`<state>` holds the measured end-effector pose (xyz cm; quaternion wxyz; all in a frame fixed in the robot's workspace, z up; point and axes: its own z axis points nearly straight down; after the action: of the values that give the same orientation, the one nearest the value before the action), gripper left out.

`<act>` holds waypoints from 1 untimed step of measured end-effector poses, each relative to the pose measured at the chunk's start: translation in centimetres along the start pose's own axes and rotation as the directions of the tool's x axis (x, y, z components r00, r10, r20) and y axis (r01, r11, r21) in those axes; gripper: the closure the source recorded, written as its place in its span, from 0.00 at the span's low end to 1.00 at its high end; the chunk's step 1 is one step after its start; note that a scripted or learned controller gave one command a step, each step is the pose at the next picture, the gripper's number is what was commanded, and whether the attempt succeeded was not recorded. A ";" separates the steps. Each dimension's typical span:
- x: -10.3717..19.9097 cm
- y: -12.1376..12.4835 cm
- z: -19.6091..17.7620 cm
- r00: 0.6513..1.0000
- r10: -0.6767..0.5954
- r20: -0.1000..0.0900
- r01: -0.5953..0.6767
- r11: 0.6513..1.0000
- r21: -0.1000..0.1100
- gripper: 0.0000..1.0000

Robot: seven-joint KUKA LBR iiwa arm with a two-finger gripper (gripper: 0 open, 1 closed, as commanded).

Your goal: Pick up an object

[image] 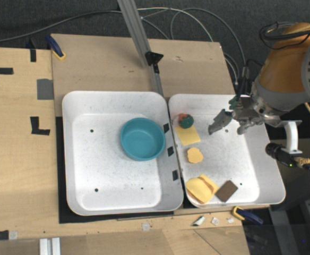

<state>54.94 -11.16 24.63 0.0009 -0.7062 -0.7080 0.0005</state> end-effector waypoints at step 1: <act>0.0 0.0 0.0 1.000 0.001 0.000 -0.001 1.000 0.000 0.00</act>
<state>54.94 -11.18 24.63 0.0008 -0.7064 -0.7078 0.0004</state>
